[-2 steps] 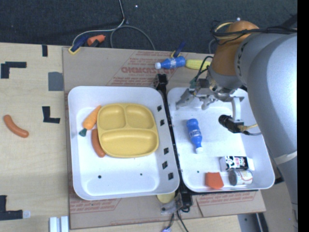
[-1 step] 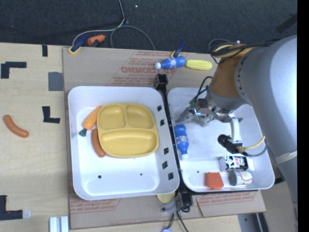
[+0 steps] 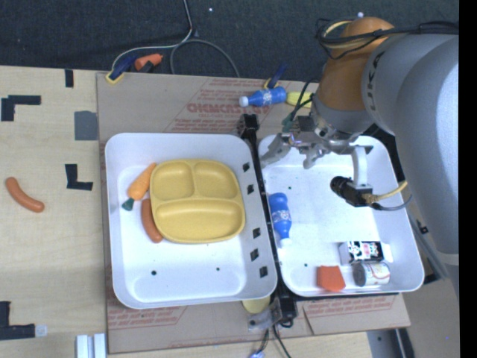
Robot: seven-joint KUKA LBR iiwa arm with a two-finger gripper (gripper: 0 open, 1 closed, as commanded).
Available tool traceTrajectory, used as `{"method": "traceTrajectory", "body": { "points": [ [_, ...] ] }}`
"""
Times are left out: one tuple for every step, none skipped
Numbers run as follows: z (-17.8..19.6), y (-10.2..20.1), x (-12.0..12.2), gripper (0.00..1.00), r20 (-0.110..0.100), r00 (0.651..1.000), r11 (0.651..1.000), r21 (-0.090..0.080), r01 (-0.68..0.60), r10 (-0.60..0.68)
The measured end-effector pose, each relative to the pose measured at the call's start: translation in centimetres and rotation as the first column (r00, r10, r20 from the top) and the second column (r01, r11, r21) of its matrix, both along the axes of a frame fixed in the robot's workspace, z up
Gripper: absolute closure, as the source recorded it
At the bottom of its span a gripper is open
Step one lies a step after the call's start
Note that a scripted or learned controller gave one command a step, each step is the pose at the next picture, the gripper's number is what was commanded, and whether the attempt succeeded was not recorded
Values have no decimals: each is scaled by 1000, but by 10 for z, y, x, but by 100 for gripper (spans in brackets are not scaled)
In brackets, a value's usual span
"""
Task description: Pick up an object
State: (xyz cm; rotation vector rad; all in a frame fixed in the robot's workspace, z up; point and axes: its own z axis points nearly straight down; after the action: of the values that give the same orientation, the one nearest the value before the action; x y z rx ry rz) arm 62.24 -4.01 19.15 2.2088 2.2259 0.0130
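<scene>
The gripper [image 3: 292, 149] hangs over the far left corner of the right bin [image 3: 399, 200], fingers spread and grasping nothing. A blue bottle [image 3: 279, 215] lies nearer, just beside the bin's left wall. An orange block [image 3: 331, 277] and small packets [image 3: 365, 252] sit by the near edge; the bin's middle floor lies bare.

Gripper [image 3: 292, 146] sits at upper centre-right, above the right bin [image 3: 395, 222]. Blue bottle [image 3: 280, 215] lies at that bin's left edge. Yellow divided tray [image 3: 197, 201] occupies the left bin [image 3: 123, 259].
</scene>
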Motion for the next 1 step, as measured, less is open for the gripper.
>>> {"method": "traceTrajectory", "body": {
  "points": [
    [-8,2,-76,0,-16,1000,1000,-1,9,-9]
  ]
}}
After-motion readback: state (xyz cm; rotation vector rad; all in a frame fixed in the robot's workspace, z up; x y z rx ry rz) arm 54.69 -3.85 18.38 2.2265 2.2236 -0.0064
